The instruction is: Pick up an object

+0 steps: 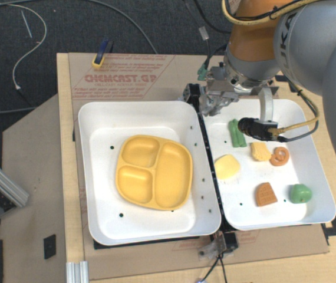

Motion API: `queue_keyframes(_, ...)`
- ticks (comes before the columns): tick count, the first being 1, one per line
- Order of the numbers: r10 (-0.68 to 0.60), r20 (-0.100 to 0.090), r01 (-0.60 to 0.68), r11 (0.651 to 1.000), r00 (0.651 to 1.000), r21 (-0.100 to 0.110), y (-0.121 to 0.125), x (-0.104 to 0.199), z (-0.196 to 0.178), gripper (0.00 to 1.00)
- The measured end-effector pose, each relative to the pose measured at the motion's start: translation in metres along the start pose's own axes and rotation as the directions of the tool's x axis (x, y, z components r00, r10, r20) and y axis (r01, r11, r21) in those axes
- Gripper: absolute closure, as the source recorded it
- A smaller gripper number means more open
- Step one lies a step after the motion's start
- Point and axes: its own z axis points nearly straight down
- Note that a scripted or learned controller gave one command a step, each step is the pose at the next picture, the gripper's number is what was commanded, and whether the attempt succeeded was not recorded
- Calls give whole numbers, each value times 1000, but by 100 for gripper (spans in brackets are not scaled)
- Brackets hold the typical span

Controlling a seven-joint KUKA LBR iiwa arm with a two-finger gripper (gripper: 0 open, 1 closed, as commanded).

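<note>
My gripper (214, 101) hangs over the far left corner of the right bin (315, 175), by the wall between the two bins. Nearest to it, just to its right and nearer the camera, a green stick (236, 133) lies in the bin. Further out in the same bin lie a pale yellow lump (227, 167), a yellow wedge (260, 151), an orange ring (280, 156), a brown piece (266, 194) and a green round piece (300, 193). Nothing shows in the gripper.
A yellow divided plate (154, 171) lies in the left bin (91, 158). The grey arm with its orange band (268, 5) fills the upper right, and a black fitting on a yellow cable (257, 128) hangs above the green stick. Cardboard lies under both bins.
</note>
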Motion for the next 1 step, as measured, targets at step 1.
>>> queue_keyframes(1, 1, 1, -1, 1000, 1000, 6, 9, 53, 28, 100)
